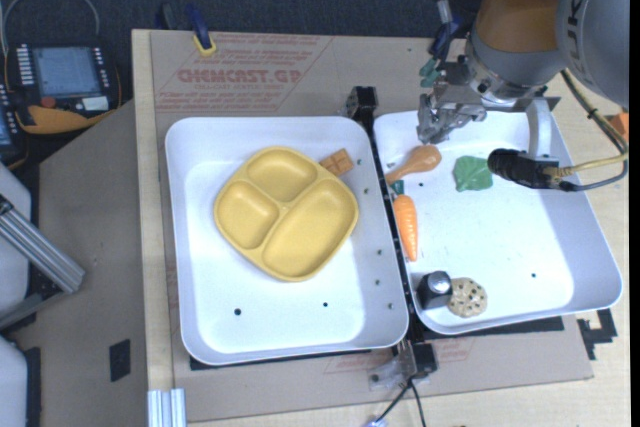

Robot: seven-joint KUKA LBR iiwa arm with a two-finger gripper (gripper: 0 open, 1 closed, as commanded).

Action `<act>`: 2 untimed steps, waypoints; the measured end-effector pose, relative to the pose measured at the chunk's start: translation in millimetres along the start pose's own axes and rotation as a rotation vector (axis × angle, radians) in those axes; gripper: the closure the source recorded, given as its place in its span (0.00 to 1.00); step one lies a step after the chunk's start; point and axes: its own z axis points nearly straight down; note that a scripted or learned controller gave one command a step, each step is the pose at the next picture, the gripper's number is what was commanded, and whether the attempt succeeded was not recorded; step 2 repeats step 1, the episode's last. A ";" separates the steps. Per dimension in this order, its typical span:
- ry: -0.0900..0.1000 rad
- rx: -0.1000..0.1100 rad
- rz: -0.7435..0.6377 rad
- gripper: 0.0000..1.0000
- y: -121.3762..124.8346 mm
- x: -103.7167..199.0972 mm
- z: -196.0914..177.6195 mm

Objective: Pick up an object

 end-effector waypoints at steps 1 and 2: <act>-0.001 0.001 0.001 1.00 -4.3 55.1 14.7; -0.001 0.001 0.001 1.00 -4.3 55.1 14.7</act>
